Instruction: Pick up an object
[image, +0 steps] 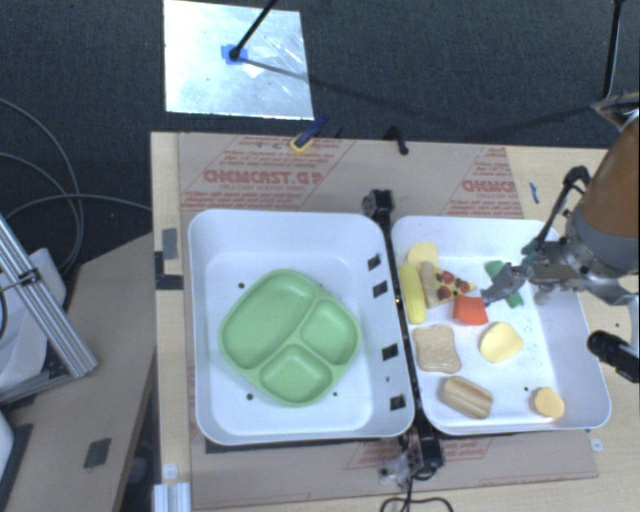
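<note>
The green block (505, 283) lies in the right bin (590, 385), toward its far right part, a small dark-green piece whose long axis runs at a slant from far left to near right. Just left of it on the near side sits an orange-red block (470, 309), and left of that a pizza slice (445, 286) pointing right, with a yellow corn cob (412, 293) lying lengthwise far-to-near along the bin's left wall. Nearer in the same bin are a slice of bread (437, 347), a yellow lemon-like piece (500, 342), a bread roll (466, 396) and a small orange-yellow piece (547, 402).

The arm (612, 215) reaches in from the right, its wrist tilted down and leftward over the right bin. The pincer (503, 283) sits right at the green block; whether its fingers are apart or together on the block I cannot tell.

The left bin (240, 240) holds a green divided plate (290, 337). Both bins rest on the counter (270, 170).
</note>
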